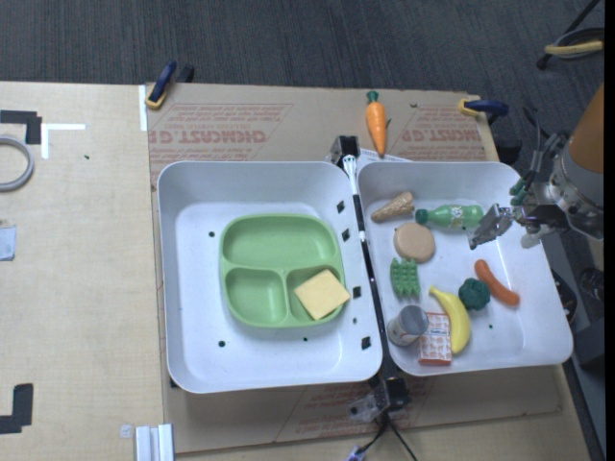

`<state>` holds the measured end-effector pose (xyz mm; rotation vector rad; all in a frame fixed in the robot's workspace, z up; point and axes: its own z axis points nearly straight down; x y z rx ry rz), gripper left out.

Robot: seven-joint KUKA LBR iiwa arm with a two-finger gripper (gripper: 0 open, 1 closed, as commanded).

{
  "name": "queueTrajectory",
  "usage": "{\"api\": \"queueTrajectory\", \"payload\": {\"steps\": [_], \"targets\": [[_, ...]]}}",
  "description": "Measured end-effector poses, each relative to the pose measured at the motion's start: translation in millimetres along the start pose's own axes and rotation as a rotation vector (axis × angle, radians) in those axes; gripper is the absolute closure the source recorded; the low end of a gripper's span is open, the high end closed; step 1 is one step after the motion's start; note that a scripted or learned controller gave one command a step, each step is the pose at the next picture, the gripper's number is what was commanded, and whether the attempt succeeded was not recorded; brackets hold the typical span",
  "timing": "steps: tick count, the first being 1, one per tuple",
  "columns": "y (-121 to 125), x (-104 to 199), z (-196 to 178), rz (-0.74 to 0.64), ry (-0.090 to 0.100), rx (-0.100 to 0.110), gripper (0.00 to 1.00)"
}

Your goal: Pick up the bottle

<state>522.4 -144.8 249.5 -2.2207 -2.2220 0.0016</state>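
The bottle (450, 216) is green with a pale label and lies on its side in the upper part of the right bin (538, 339), cap pointing left. My gripper (507, 230) hangs just right of the bottle's base, over the bin's right side. Its fingers are open and nothing sits between them. One dark fingertip (484, 232) is close to the bottle's right end.
The right bin also holds a bread roll (392, 207), a round bun (415, 243), a green block (405, 278), a banana (454, 317), broccoli (474, 294), a sausage (497, 282), a can (408, 325) and a red box (435, 341). The left bin holds a green tray (283, 257) with a cheese block (321, 294). A carrot (375, 123) lies behind the bins.
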Motion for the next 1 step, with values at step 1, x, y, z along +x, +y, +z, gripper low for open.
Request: {"api": "queueTrajectory", "payload": {"steps": [1], "targets": [[0.4, -0.3, -9.4, 0.000, -0.001, 0.000, 1.00]]}}
